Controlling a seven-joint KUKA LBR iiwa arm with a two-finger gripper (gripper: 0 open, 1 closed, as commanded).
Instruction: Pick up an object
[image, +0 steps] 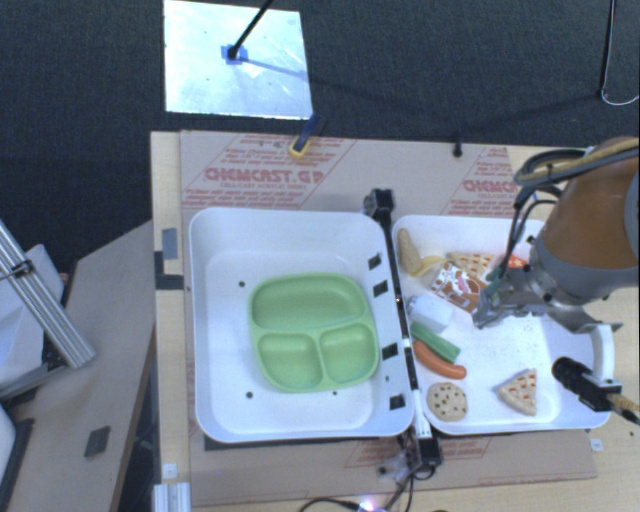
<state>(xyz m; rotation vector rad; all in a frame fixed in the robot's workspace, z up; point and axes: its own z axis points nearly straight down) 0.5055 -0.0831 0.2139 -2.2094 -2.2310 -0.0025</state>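
Observation:
The right bin holds several toy foods. A yellow banana lies at its far left, with a red-and-white pizza piece beside it. Nearer the front lie a white block, a green piece, an orange sausage, a chip cookie and a pizza slice. My gripper hangs low in the middle of this bin, just right of the red-and-white pizza piece. I see nothing held in it.
The left bin holds a green divided plate. A black-clipped divider runs between the bins. The arm's orange and grey body covers the right bin's far right part. A small red item peeks out beside it.

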